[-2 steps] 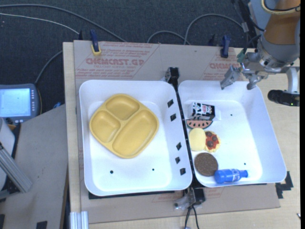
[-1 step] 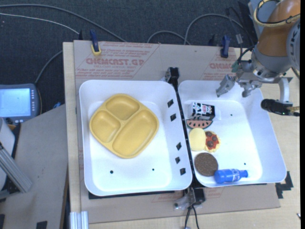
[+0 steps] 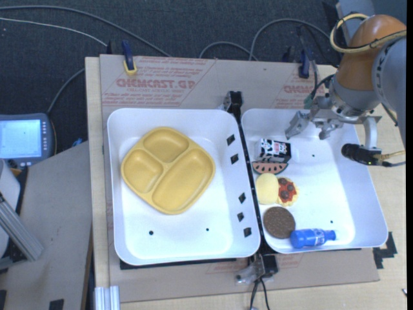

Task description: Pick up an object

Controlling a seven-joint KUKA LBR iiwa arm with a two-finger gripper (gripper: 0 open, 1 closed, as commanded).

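Note:
My gripper (image 3: 312, 125) hangs over the far end of the right bin (image 3: 335, 173), its two grey fingers spread apart with nothing between them. Along that bin's left side lie several small items: a black-and-white carton (image 3: 275, 148), a brown watermelon-slice toy (image 3: 270, 167), a yellow ball (image 3: 266, 187), a pizza-slice toy (image 3: 287, 190), a brown round cookie (image 3: 279, 221) and a blue bottle (image 3: 311, 237) lying on its side. The carton is the nearest item, left of the gripper and nearer the camera.
The left bin (image 3: 129, 225) holds a yellow divided plate (image 3: 168, 169). A black divider with clips (image 3: 240, 173) runs between the bins. Cables trail across the dark floor behind the bench, and a small screen (image 3: 22, 137) stands at the far left.

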